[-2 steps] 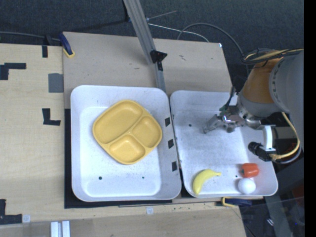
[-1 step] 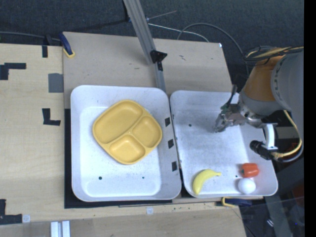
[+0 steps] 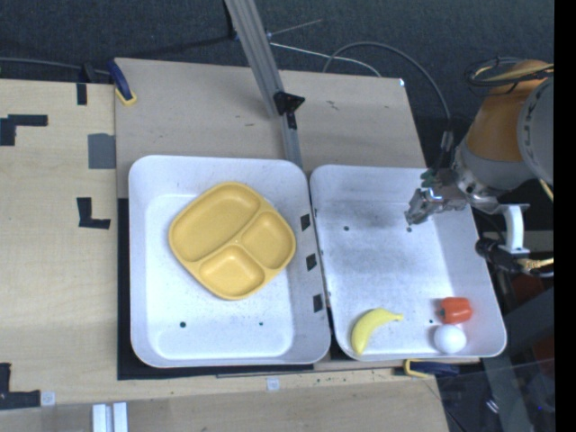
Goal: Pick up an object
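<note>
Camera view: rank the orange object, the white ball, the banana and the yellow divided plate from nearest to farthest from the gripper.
Measured from the gripper:
1. Orange object, right bin, near its front right corner.
2. White ball, just in front of the orange object.
3. Banana, right bin, front edge; close to the ball's distance, slightly farther.
4. Yellow divided plate, left bin.

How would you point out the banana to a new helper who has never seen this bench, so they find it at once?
Start at the right bin, the one without the yellow divided plate. Along its near edge lie three small things: the banana is the leftmost. It is yellow and curved, while the orange object and the white ball sit together in the near right corner.
</note>
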You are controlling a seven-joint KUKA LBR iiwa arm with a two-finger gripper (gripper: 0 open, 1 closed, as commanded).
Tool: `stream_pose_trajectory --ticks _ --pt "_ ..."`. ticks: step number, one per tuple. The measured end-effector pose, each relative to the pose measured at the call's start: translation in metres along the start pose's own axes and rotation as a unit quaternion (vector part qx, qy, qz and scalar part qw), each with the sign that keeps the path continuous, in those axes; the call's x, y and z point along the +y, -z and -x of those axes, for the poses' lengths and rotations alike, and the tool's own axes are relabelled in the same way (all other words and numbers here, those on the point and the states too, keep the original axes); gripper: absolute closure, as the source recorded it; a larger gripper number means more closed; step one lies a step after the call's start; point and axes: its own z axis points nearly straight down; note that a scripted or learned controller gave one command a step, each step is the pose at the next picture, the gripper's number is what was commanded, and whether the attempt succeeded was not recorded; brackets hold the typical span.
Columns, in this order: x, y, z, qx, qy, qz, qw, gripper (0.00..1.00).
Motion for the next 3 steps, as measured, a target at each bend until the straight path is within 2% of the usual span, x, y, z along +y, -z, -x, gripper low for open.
stream_pose_trajectory --ticks 2,3 --pt "-0.001 0.093 -0.005 0.000 0.001 0.001 1.0000 1.00" --pt "-0.002 0.085 -0.049 0.001 0.002 -0.002 1.0000 1.00"
